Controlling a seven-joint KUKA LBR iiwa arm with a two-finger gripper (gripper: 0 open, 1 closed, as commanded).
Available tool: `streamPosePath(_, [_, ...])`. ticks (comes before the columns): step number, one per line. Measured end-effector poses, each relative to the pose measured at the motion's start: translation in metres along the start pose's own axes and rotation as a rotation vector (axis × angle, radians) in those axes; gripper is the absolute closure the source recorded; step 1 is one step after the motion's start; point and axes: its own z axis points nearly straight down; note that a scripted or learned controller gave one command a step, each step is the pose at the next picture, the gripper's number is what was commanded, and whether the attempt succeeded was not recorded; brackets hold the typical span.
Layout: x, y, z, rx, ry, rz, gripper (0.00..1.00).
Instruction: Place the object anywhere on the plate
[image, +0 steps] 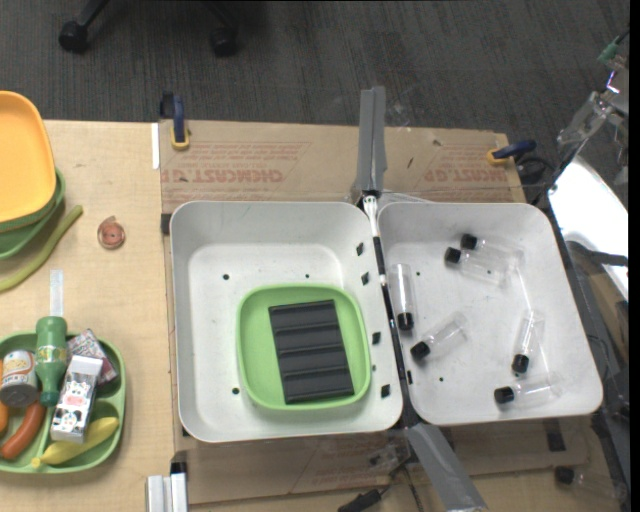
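- camera view: clear plastic vials with black caps (403, 293) lie scattered in the right white bin (560, 250).
- green square plate (254, 330), holding a black ribbed insert (310, 350), sits leftward in the left white bin (200, 260).
- gripper state: cannot tell.

1. At the upper right edge of the view, a pale grey, shiny piece of hardware (612, 95) juts in at a slant.
2. It is blurred and cut off by the edge; whether it belongs to the robot cannot be told.
3. It sits beyond the counter's far right corner.
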Motion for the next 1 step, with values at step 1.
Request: streamPosePath(1, [0.0002,-0.0005,-0.0129,-0.001,0.001,0.044,0.00])
